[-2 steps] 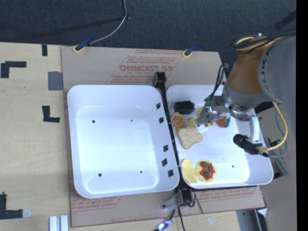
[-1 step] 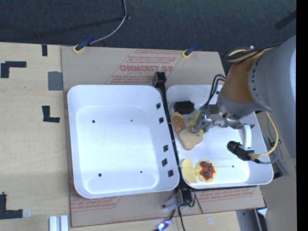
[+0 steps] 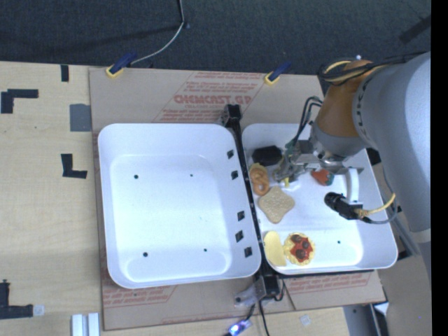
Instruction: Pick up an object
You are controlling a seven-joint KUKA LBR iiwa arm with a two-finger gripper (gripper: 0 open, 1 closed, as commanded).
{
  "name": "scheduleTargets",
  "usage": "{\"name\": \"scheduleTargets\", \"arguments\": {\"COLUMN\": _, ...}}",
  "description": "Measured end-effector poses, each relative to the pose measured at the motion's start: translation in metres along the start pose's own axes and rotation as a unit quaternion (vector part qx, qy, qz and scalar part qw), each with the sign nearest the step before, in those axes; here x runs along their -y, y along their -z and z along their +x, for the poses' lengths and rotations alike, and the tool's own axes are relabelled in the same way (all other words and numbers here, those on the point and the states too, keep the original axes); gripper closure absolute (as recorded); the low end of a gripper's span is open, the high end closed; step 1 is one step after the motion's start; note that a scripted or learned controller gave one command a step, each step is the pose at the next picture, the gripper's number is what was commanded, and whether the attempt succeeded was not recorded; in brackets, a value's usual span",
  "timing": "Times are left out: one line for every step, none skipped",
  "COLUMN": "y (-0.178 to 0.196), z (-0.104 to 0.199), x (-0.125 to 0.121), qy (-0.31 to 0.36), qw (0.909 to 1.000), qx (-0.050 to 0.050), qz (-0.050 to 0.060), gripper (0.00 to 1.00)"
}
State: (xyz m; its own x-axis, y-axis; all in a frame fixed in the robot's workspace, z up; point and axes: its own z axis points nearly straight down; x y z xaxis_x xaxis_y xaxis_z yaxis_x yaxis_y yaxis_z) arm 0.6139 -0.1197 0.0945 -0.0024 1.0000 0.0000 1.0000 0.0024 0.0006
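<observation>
My gripper (image 3: 285, 174) reaches down into the right bin (image 3: 350, 247) near its upper left, just right of a pretzel (image 3: 260, 178) and above a toast slice (image 3: 276, 204). A black block (image 3: 266, 154) lies beside it at the bin's back left. A red piece (image 3: 320, 176) shows under the wrist. At the front lie a yellow piece (image 3: 271, 248) and a small pizza (image 3: 299, 248). Nothing is seen between the fingers.
The left bin (image 3: 168, 201) sits beside the right one, with a black divider (image 3: 238, 180) between them. A black connector with yellow cable (image 3: 344, 206) hangs over the right bin. The grey arm (image 3: 399, 138) covers the bin's right side.
</observation>
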Motion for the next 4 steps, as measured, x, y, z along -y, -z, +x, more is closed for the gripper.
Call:
{"name": "scheduleTargets", "arguments": {"y": 0.069, "z": 0.018, "x": -0.017, "qy": 0.0, "qw": 1.0, "qx": 0.0, "qz": -0.002, "gripper": 1.0}}
{"name": "scheduleTargets", "arguments": {"y": 0.065, "z": 0.016, "x": -0.015, "qy": -0.001, "qw": 1.0, "qx": 0.0, "qz": 0.001, "gripper": 0.0}}
{"name": "scheduleTargets", "arguments": {"y": -0.01, "z": 0.024, "x": -0.025, "qy": 0.0, "qw": 1.0, "qx": 0.001, "qz": 0.001, "gripper": 0.0}}
{"name": "scheduleTargets", "arguments": {"y": -0.008, "z": 0.022, "x": 0.072, "qy": -0.002, "qw": 1.0, "qx": 0.001, "qz": 0.0, "gripper": 0.0}}
